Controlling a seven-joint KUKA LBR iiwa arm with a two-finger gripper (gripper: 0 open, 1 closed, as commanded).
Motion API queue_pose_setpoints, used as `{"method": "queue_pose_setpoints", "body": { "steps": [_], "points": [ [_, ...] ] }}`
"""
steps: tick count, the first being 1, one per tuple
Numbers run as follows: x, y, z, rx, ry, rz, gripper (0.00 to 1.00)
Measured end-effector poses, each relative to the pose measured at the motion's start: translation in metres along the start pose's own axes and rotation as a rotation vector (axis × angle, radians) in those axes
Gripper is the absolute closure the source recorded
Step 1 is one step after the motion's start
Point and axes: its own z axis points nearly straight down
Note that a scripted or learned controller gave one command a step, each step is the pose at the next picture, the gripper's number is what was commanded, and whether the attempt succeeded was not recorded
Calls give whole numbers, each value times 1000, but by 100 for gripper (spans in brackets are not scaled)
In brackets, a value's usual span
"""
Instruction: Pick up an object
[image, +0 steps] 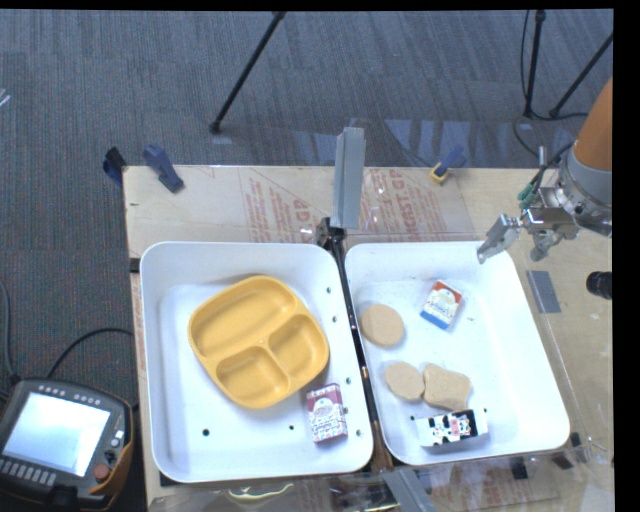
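Note:
My gripper (519, 243) hangs above the far right corner of the right bin (530, 350), its two fingers spread apart with nothing between them. In that bin lie a small red, white and blue carton (441, 304), a round tan biscuit (382, 325), a second round biscuit (405, 381), a tan bread-like piece (447, 386) touching it, and a black-and-white carton (451, 427) near the front edge. The left bin (165, 300) holds a yellow divided plate (258, 340) and a small red carton (326, 412).
A grey upright post (349, 180) stands behind the seam between the bins. Blue clamps (161, 167) sit on the bench's far edge. A control pendant (62, 436) lies on the floor at the lower left. Tripod legs cross the carpet behind.

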Motion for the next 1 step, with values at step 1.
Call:
{"method": "queue_pose_setpoints", "body": {
  "steps": [1],
  "points": [
    [67, 8, 132, 15, 3, 75, 0]
  ]
}}
